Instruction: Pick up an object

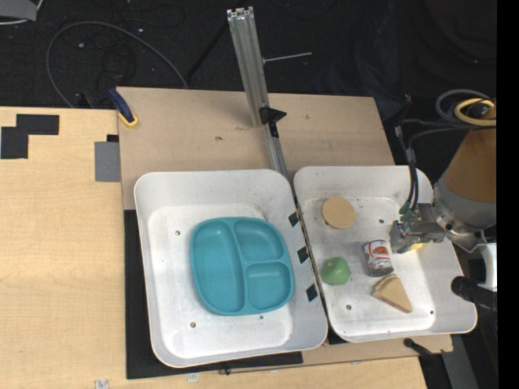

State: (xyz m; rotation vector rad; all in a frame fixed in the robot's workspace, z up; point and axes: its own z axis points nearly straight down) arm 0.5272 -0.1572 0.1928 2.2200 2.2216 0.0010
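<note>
Two white bins are seen side by side on the bench: the left bin bears a teal divided tray, and the right bin bears four small objects. Ordered by apparent size, these are a tan round disc toward the far side, a tan wedge toward the near side, a green ball by the left wall, and a small red-and-white can between disc and wedge. All four are judged to rest on the bin floor, so no object is counted as picked up; grasp and lift are left to do. The arm is seen over the right edge of the right bin, with the gripper low, just beside the can on its right. Contact with the can cannot be confirmed. The finger state cannot be told: the fingertips are small, dark and merged with the wrist hardware. The arm's upper part is cut off at the frame edge.
</note>
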